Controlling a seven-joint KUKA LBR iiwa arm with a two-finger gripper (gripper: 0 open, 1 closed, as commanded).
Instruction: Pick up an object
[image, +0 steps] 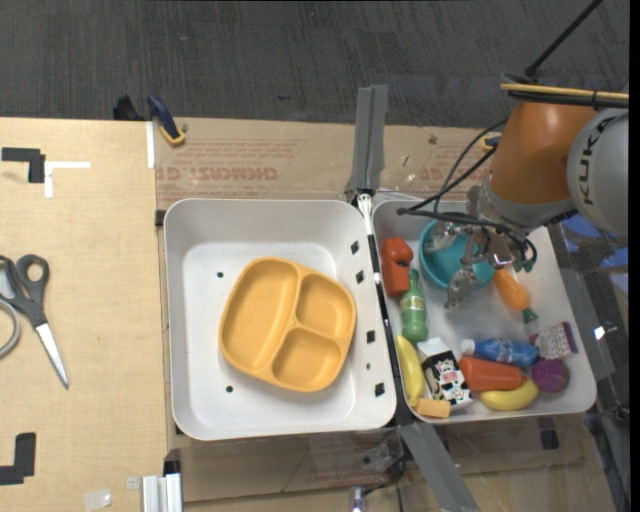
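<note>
Plywood bench (75, 400), scissors (35, 310) at left; end effector (468, 272) over teal bowl (445, 262), grip state unclear.

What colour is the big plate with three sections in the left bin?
The divided plate is yellow-orange, plain with no pattern, seen clearly in the camera view.

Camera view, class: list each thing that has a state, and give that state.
Yellow three-compartment plastic plate: upright, alone in left white bin.
Teal plastic bowl: upright, in right white bin.
Green plastic bottle: lying down.
Grey-handled metal scissors: partly open.
Gripper: over the bowl.
</note>
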